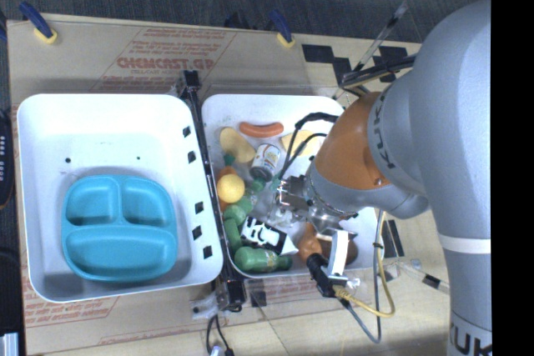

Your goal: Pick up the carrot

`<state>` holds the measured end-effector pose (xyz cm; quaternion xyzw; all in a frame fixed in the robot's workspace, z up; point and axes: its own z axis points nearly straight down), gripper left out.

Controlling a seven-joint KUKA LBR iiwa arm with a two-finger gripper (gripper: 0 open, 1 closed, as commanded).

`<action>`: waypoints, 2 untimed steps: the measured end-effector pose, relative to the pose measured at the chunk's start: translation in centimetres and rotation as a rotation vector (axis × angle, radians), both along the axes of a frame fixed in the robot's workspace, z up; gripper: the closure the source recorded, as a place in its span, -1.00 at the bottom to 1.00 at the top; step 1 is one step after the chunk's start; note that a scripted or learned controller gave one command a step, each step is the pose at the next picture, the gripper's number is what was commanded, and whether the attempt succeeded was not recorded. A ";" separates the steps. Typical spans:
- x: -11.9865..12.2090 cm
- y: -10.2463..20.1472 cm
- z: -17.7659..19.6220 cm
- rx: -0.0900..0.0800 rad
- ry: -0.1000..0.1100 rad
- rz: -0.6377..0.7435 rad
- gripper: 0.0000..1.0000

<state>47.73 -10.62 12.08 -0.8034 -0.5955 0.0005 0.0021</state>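
Note:
An orange-red elongated piece that looks like the carrot (261,129) lies at the far end of the right bin (250,106). It rests on the bin floor, apart from the arm. My gripper (291,198) hangs low over the middle of that bin, among the clutter, below the orange wrist band (350,154). It is nearer the camera than the carrot by roughly a third of the bin's length. The arm's body hides the right part of the bin.
The right bin also holds a yellow lemon (231,188), a pale yellow fruit (236,144), a small can (266,158), green items (264,261), a black-and-white piece (264,234) and an orange-brown lump (310,244). A blue divided tray (121,226) sits in the left bin (100,117).

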 end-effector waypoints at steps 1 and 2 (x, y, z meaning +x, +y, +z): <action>-0.1 -8.1 7.9 -0.002 0.000 0.153 1.00; 0.1 -9.2 16.0 -0.005 -0.003 0.518 1.00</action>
